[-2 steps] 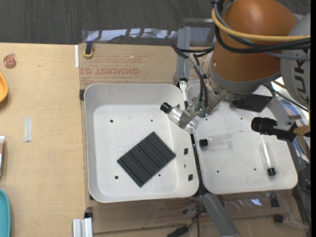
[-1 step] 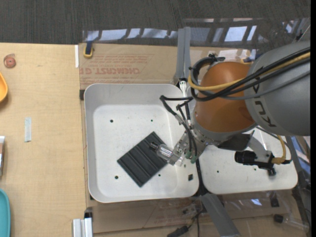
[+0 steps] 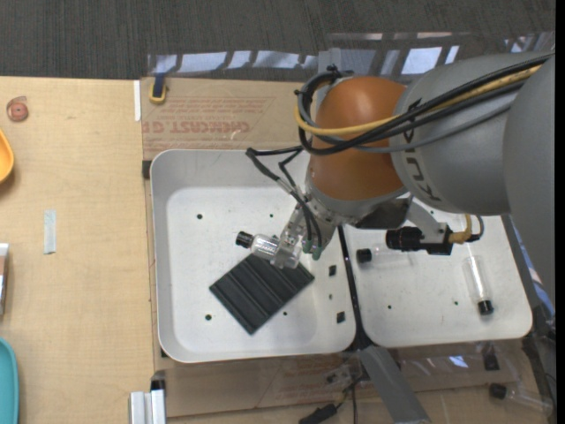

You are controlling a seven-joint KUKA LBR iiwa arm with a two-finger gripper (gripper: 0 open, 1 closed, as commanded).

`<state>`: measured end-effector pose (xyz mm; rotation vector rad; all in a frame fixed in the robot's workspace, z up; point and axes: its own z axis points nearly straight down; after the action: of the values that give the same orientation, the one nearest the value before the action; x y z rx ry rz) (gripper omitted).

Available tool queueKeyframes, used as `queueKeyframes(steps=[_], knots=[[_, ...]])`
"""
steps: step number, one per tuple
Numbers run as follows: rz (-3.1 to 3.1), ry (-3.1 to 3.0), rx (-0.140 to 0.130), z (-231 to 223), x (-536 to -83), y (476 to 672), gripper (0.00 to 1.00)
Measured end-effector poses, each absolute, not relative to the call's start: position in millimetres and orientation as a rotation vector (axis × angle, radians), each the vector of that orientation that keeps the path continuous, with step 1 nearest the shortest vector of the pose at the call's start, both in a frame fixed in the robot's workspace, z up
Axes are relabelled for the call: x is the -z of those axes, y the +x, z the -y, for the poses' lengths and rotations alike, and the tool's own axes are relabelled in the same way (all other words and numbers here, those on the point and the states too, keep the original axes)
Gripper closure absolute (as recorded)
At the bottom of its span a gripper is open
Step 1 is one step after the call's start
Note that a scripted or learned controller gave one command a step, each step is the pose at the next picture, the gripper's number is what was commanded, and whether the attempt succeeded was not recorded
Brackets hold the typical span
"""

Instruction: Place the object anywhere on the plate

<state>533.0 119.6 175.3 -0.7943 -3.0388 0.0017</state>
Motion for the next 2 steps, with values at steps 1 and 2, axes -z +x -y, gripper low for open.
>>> queueKeyframes(steps=[1, 2], knots=[[3.08, -0.614, -0.001, -48, -191, 500.1, 1.0], [3.11, -0.448, 0.0, -129, -192, 540.9, 1.0]])
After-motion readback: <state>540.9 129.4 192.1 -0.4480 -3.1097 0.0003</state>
